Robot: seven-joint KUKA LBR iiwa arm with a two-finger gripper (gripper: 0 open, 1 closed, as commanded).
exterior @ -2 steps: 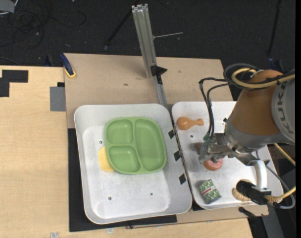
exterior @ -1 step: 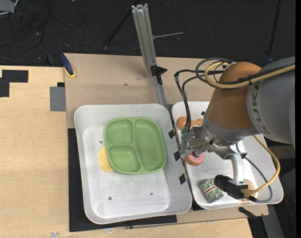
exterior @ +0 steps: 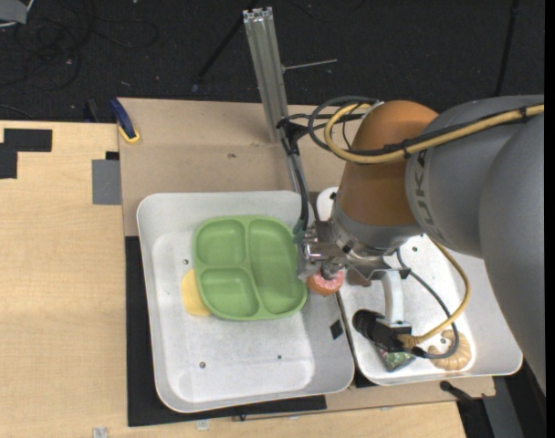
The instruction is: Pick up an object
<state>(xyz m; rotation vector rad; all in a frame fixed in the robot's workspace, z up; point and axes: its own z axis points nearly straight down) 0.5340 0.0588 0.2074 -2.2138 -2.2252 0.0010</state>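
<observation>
Fingers (exterior: 335,268) clamped on pink ring (exterior: 326,284)

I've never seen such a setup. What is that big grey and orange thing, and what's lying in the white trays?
That is a robot arm, reaching in from the right to pick something up. One camera fixed above the bench looks down at a slant. The left bin holds a green divided plate, with something yellow peeking from under its left edge. The arm's gripper hangs at the plate's right edge, by a small pinkish round thing; whether it holds that, I cannot tell. The right bin holds a tan ring.
</observation>
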